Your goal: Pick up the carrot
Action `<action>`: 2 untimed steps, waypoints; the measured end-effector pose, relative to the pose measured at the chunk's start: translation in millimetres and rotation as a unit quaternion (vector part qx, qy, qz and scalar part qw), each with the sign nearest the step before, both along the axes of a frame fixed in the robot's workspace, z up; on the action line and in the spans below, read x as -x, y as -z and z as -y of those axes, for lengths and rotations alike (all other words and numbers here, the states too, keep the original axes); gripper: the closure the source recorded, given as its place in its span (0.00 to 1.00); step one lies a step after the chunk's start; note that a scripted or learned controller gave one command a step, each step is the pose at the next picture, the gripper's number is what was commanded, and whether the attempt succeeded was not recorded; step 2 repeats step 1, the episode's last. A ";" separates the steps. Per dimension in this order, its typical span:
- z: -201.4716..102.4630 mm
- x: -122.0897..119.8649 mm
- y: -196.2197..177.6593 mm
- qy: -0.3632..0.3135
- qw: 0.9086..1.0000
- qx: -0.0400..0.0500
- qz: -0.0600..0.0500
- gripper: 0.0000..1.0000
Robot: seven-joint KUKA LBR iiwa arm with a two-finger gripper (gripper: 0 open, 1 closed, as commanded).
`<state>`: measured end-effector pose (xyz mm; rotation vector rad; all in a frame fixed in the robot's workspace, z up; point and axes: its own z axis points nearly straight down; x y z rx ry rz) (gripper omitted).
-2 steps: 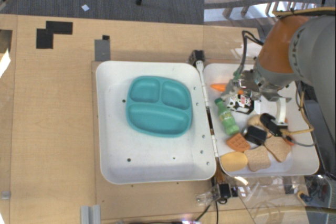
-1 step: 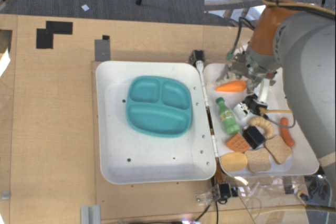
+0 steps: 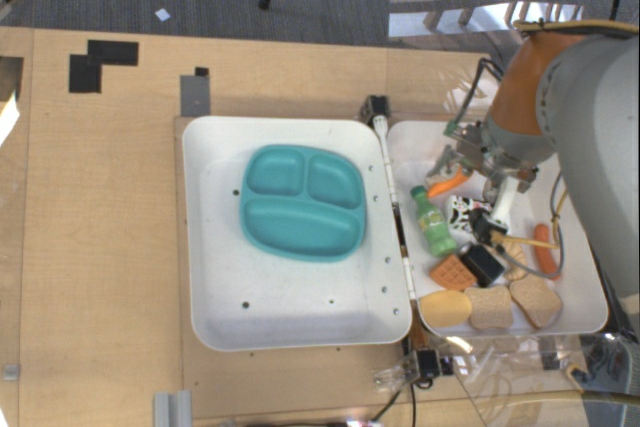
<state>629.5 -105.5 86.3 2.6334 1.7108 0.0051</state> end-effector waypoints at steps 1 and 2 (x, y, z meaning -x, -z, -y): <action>-2.6 -3.6 -13.5 -0.005 1.000 0.000 0.004 1.00; -2.6 -3.6 -13.5 -0.005 1.000 0.000 0.004 1.00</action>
